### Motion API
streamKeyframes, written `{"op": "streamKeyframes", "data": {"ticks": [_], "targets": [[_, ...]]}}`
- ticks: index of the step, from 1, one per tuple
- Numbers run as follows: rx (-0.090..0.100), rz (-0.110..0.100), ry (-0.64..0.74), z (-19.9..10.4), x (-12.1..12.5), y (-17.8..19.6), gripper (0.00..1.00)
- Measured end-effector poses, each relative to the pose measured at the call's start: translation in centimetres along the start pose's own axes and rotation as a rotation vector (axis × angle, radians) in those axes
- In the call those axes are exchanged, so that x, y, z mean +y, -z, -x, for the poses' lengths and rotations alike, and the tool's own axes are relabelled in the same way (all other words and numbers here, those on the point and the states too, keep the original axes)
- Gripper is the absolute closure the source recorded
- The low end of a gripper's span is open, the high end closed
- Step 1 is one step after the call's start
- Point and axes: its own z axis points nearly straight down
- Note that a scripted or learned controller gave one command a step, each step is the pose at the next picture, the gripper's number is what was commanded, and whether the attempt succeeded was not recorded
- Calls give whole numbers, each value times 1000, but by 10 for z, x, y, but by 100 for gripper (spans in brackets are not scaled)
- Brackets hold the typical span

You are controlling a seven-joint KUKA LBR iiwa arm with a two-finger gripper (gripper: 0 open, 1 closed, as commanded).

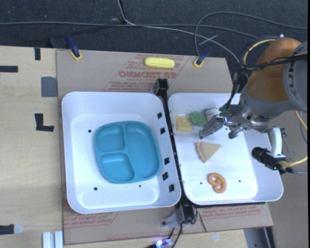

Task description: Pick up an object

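We work over a wooden bench (20, 154) with a cardboard sheet (119, 74) clamped at its 12 o'clock edge, presumably to keep it from sliding under the bins. A corn cob (159, 62) lies on the sheet, outside both bins.

The left bin (75, 105) holds a blue divided plate (127, 152) at its centre.

The right bin (266, 190) carries the candidates for picking. A yellow block (183, 124) and a green piece (197, 118) sit touching at 10 o'clock. A wedge (207, 151) lies near the centre. A pretzel (216, 182) lies at 6 o'clock, well apart from the rest.

The gripper (220, 127) hangs over the bin at 12 o'clock of the wedge, just beside the green piece. Its fingers are spread, with nothing between them. We judge the wedge or the green piece the likeliest target, as both lie nearest the fingers.
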Motion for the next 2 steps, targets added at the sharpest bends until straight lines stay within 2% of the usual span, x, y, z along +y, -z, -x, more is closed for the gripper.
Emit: {"op": "streamKeyframes", "data": {"ticks": [1, 2], "targets": [[-2, 14, 3, 0, 3, 8, 0], [-2, 9, 3, -3, 5, -57, 0]]}}
